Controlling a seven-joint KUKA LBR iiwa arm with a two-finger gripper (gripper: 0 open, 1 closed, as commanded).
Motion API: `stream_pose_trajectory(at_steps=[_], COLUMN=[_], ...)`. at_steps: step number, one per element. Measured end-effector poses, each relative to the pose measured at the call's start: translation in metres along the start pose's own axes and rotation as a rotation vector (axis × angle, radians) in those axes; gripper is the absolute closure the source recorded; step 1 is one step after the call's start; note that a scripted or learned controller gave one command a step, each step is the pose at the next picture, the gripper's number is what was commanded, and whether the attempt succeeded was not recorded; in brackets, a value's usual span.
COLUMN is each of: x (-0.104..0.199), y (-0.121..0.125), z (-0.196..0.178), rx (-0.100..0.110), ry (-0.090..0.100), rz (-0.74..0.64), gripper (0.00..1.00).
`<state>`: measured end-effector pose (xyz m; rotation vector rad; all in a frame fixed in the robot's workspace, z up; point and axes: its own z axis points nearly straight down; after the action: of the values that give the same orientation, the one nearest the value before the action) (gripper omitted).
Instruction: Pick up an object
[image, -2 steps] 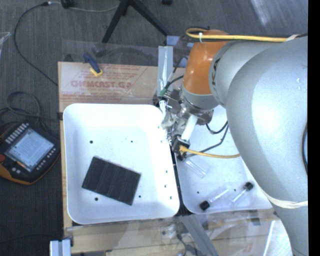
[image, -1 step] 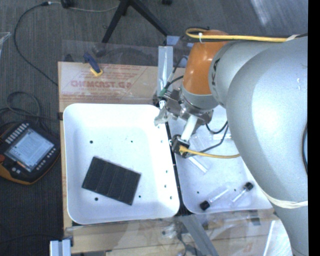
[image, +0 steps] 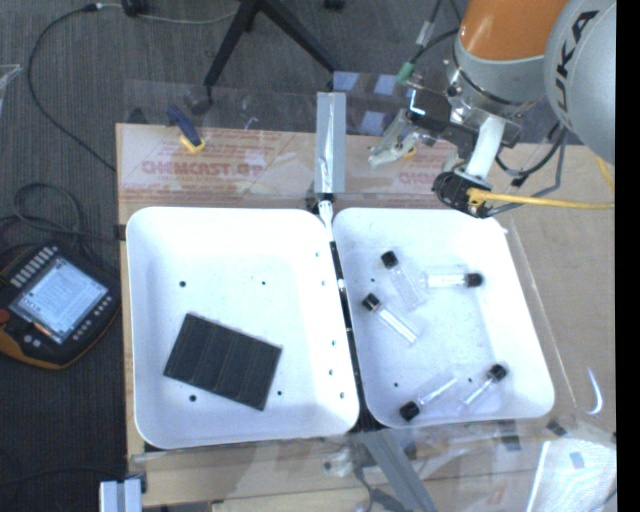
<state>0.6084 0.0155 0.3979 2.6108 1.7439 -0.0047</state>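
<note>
Five clear tubes with black caps in right bin (image: 520, 330), all below hand (image: 392, 148) as we see it. Nearest tube (image: 400, 280) straight under hand. Second tube (image: 450, 279) lower right of hand. Third tube (image: 392, 320) further down. Fourth tube (image: 430, 395) and fifth tube (image: 482, 386) farthest from hand, by near rim. Hand hangs over table (image: 230, 165), beyond bin's far rim. We cannot tell whether released or clenched. Dark flat pad (image: 222, 360) in left bin (image: 230, 270), well down-left of hand.

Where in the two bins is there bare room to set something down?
Left bin: bare across its far half and right side, around the black ridged panel. Right bin: crowded by five black-capped vials, with a small bare patch mid-right between them.
</note>
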Motion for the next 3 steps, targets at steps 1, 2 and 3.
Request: stream_pose_trajectory(at_steps=[1,2,3], x=[-0.031,-0.055,-0.065], y=[-0.016,-0.107,-0.107], z=[-0.036,-0.036,-0.036], rx=[0.001,0.003,0.001], ry=[-0.001,0.000,0.002], rz=[0.406,0.702,0.976], gripper=[0.00,0.00,0.00])
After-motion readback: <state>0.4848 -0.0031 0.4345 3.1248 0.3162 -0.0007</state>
